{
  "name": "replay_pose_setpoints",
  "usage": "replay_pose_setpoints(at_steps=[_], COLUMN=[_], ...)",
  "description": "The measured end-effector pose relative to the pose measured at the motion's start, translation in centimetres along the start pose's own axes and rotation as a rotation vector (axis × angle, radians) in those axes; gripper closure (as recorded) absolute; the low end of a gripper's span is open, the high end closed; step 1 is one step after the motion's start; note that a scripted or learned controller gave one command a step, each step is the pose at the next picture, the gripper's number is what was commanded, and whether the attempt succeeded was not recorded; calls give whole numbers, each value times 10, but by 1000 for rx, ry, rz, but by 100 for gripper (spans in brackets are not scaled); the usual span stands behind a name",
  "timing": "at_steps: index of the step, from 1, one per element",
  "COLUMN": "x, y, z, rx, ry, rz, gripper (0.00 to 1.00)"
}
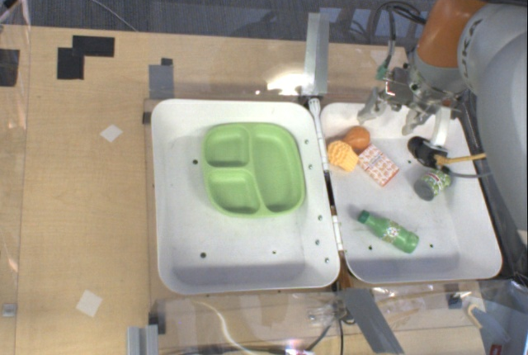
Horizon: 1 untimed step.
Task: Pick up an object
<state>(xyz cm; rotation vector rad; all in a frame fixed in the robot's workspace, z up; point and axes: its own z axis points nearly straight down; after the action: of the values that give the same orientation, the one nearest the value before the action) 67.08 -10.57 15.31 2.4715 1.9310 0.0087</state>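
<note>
In the right bin (470, 250) lie an orange ball (357, 137), a yellow ridged piece (341, 155), a red-and-white patterned box (378, 165), a small grey-green can (431, 182) and a green bottle (388, 231) on its side. My gripper (388, 117) hangs over the far part of this bin, just behind and right of the orange ball. Its fingers are spread open with nothing between them.
The left bin (177, 254) holds a green divided plate (252, 168). A metal post (317, 56) stands at the back between the bins, and a ridge (327, 188) separates them. Bare bin floor lies between the box and the can.
</note>
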Motion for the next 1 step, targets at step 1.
replay_pose_setpoints(at_steps=[1], x=[-32], y=[7], z=[0], rx=[2], ry=[-1], rz=[251], gripper=[0])
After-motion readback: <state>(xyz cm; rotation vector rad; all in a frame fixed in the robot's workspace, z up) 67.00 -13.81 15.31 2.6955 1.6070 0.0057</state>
